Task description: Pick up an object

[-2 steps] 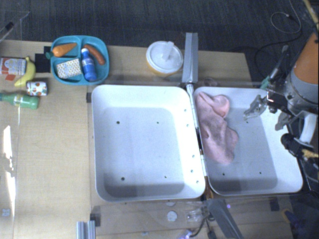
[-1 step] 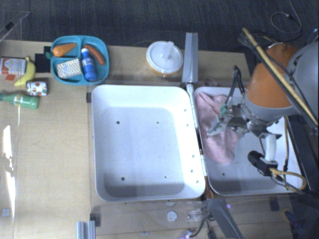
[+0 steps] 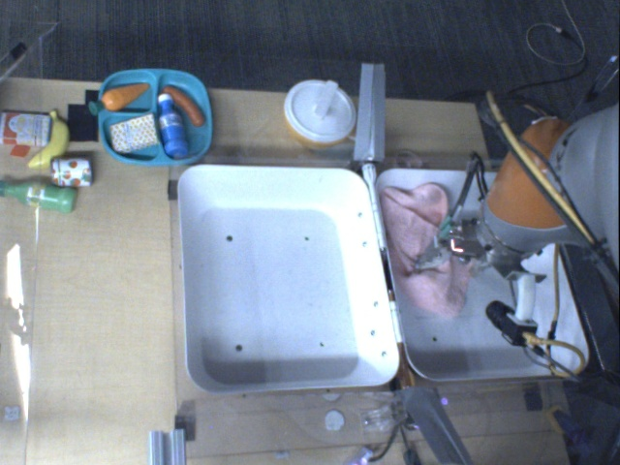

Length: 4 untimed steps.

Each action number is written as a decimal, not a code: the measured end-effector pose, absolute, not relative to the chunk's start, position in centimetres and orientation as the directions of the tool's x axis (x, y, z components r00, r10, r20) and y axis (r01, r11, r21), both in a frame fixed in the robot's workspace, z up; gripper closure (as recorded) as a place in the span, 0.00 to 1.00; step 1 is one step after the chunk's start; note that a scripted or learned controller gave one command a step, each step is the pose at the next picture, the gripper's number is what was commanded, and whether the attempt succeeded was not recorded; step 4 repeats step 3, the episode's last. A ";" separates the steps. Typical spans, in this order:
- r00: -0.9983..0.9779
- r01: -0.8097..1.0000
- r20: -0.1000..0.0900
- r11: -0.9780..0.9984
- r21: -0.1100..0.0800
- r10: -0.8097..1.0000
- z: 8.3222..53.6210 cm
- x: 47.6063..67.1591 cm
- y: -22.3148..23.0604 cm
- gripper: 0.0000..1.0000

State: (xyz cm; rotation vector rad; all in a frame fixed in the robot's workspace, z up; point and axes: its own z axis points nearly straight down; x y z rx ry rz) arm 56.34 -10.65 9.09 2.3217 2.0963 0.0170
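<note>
1. The arm's grey bulk with its orange band [image 3: 518,187] sits highest, right of the claw [image 3: 438,250].
2. The claw rests low on the pink cloth [image 3: 426,250] in the right bin [image 3: 465,361]; whether it grips, I cannot tell.
3. The left bin [image 3: 281,279] lies left of the claw.
4. Far left: teal tray [image 3: 155,114], white lidded cup [image 3: 320,112], banana [image 3: 50,141], can [image 3: 71,171], green bottle [image 3: 39,196]; labels unreadable.

Robot lab, not a home. I work at a wooden bench [image 3: 97,308] with two white bins [image 3: 281,279] bolted side by side, loose cables [image 3: 557,32] beyond the bins' far right, and toy food in a blue tray [image 3: 155,114] off their far-left corner.
</note>
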 end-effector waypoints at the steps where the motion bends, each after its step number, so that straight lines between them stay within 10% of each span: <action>1: 0.101 0.995 0.000 -0.101 0.024 0.995 10.3 56.6 -10.5 1.00; 2: 0.273 0.962 0.006 -0.273 0.019 0.962 9.3 55.5 -11.2 1.00; 3: 0.356 0.934 0.001 -0.356 0.001 0.934 21.4 54.3 -7.3 1.00; 4: 0.356 0.934 0.001 -0.356 0.001 0.934 21.4 54.3 -7.3 1.00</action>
